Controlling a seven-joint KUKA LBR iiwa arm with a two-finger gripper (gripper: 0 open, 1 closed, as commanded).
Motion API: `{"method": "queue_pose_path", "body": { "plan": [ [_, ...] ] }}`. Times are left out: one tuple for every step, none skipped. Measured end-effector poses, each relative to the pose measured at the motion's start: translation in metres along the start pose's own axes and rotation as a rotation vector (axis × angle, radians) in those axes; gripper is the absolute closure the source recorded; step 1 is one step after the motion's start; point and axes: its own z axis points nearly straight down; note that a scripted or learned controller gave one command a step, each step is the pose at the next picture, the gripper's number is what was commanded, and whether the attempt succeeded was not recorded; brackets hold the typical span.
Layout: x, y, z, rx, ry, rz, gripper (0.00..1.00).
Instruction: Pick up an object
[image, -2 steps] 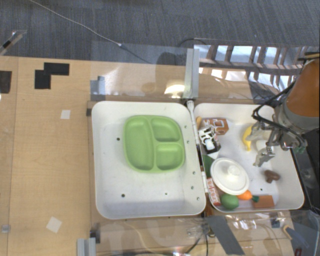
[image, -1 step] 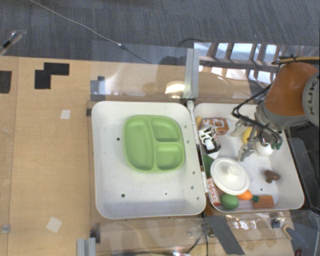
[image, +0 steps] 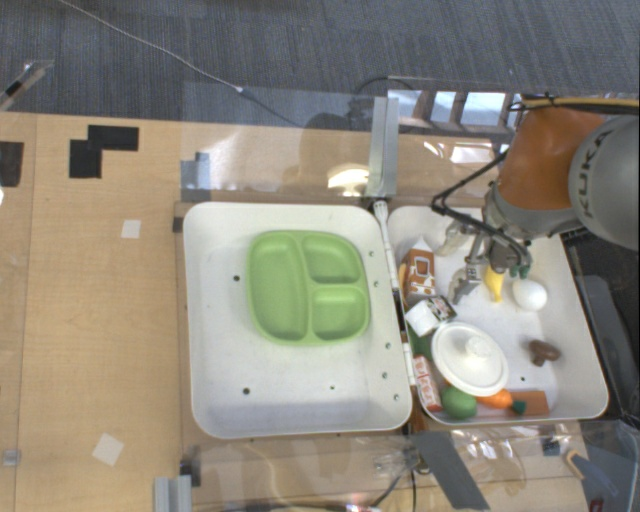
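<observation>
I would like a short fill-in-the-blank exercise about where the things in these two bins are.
1. The green divided plate lies in the ____ bin.
2. The tool hangs over the ____ bin.
3. The white egg lies beside a ____ object.
4. The plate has ____ compartments.

Missing words: left; right; yellow; three

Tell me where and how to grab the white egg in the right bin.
Grip the white egg across its narrow middle, coming straight down from above. It lies on the bin floor with bare space toward the outer wall; the yellow piece and gripper sit close on its inner side, so set the fingers clear of that piece.
</observation>
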Motion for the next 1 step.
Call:
{"method": "queue_pose_path", "body": {
  "plan": [
    [0.0142, 0.0308, 0.0014, 0.005, -0.006, 0.003, 0.0]
  ]
}}
